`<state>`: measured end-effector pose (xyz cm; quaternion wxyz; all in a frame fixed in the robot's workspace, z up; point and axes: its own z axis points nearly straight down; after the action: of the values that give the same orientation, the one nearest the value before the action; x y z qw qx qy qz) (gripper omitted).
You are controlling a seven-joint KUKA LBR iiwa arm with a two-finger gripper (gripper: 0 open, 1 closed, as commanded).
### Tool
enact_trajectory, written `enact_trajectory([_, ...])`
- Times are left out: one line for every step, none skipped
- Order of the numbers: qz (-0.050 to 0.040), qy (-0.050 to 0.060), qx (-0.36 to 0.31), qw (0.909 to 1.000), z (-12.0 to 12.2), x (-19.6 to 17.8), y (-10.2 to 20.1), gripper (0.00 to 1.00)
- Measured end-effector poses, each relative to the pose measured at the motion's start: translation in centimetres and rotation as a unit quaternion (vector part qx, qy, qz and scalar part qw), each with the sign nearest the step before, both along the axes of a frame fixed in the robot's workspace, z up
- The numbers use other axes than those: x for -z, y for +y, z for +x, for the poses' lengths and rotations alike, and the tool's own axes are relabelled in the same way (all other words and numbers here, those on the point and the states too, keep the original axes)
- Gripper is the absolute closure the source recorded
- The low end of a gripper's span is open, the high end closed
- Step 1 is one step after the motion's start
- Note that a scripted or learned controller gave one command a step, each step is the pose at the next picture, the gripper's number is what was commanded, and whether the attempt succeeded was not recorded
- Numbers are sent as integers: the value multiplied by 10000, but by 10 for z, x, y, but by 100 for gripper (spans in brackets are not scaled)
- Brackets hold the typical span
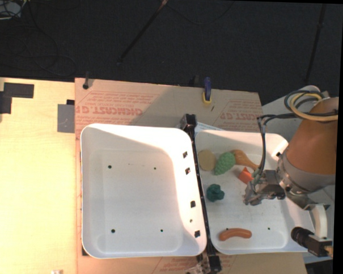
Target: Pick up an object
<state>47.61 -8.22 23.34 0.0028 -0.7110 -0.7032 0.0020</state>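
The right bin [269, 240] holds several small objects. A tan round piece [206, 159] lies next to a light green bumpy one [225, 162]. A dark teal lump [215, 193] sits below them. An orange curved piece [244, 158] and a red piece [245, 176] lie near the arm. An orange sausage shape [235, 234] rests close to the bin's front wall. My gripper [254, 198] hangs low over the bin floor just below the red piece, dark and small against the white; nothing shows between its tips.
The left bin [97, 153] stands beside the right one, a black clamp strip [193, 180] between them. Brown cardboard [139, 106] lies under both bins. The arm's orange band [313, 148] and cables [265, 143] overhang the right bin's right side.
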Motion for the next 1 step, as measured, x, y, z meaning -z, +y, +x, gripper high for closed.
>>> enact_trajectory([1,4,8,10000,0,-9,-1,100])
